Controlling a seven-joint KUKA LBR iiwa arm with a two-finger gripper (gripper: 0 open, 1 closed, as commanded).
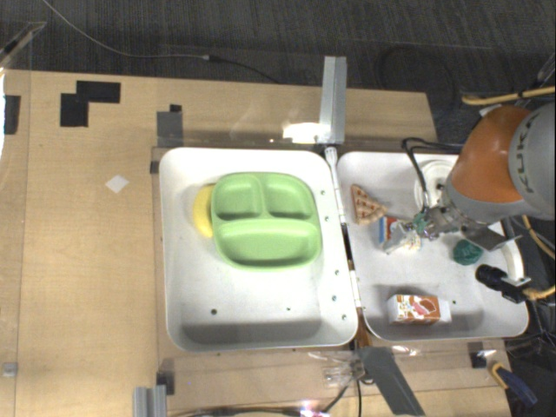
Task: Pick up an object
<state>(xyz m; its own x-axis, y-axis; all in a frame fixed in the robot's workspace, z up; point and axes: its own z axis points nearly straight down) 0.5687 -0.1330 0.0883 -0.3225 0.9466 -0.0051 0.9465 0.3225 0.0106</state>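
Note:
My gripper (pixel 423 225) hangs low over the middle of the right bin (pixel 486 324), below the orange band of the arm (pixel 489 165). Just left of its tip, touching or nearly touching it, lies a small silvery packet with red and blue marks (pixel 393 235). A brown pizza-slice toy (pixel 366 205) lies further up and to the left. A teal lump (pixel 467 252) rests to the right of the gripper. Near the front wall of the bin lies a small brown and white carton (pixel 418 307).
The left bin (pixel 187 311) holds a green divided plate (pixel 264 219) with a yellow item (pixel 201 212) sticking out from under its left side. A metal post (pixel 334 98) stands behind the wall between the bins. Cables run along the right bin's far right.

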